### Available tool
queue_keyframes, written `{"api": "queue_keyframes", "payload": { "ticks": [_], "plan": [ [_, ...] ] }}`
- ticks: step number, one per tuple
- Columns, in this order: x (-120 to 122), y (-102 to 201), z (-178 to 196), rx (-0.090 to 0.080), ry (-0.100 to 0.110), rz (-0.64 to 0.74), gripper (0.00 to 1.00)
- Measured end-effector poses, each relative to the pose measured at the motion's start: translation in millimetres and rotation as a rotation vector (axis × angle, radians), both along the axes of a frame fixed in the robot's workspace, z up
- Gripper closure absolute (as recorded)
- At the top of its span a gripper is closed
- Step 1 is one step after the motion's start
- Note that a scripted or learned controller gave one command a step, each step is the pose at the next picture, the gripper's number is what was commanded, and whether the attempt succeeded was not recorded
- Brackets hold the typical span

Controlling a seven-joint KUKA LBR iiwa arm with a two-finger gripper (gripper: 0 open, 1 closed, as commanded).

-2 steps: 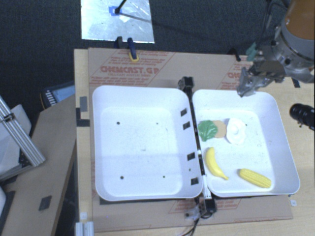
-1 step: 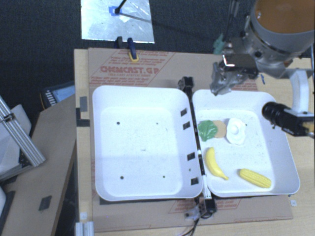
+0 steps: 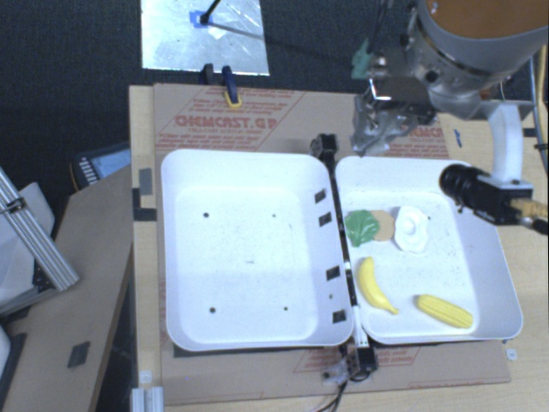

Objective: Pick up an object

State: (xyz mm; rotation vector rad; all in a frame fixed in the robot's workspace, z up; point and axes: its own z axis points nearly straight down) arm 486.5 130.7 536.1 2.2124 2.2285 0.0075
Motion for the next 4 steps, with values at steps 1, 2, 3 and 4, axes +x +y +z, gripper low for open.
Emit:
{"api": "queue_keyframes", "payload": {
  "ticks": [1, 2, 3, 4],
  "plan": [
    [64.4, 54.2, -2.2, -0.001, 0.001, 0.001, 1.0],
    [94.5, 46.3, -1.4, -0.002, 0.001, -0.008, 1.0],
    [120.7, 59.8, -1.4, -0.002, 0.001, -0.003, 1.0],
    [50.5, 98.8, -0.1, 0.001, 0.003, 0.003, 1.0]
  ]
}}
